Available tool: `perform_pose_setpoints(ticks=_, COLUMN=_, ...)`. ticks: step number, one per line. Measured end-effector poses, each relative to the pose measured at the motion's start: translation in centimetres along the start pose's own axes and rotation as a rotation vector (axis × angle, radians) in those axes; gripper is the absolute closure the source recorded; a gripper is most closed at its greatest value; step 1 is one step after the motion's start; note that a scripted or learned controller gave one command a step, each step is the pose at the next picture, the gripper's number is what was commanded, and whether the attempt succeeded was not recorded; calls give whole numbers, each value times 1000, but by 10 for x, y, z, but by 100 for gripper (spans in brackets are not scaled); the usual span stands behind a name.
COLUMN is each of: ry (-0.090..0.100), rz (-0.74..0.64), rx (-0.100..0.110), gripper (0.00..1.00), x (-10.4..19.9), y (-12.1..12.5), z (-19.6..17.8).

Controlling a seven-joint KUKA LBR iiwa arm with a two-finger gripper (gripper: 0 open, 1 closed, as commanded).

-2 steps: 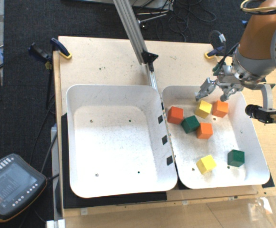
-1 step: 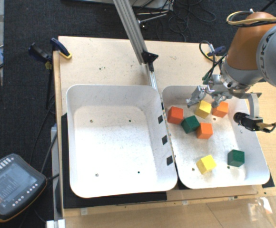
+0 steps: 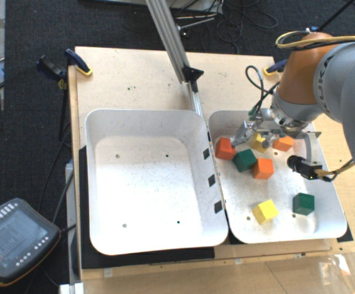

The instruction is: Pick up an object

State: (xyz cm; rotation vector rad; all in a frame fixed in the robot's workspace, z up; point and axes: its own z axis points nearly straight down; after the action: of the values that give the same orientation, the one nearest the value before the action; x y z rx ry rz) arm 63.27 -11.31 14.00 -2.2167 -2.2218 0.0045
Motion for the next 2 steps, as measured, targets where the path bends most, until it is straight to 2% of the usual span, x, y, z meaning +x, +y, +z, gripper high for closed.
perform_pose_setpoints(ticks=1, ry=-1, rz=3, rx=-6, gripper=100, x=-1, y=1, z=-14)
perform_pose_setpoints(ticks=2, ry=-2, rz=5, rx=-10, gripper=100, x=-6, y=-5, z=-61)
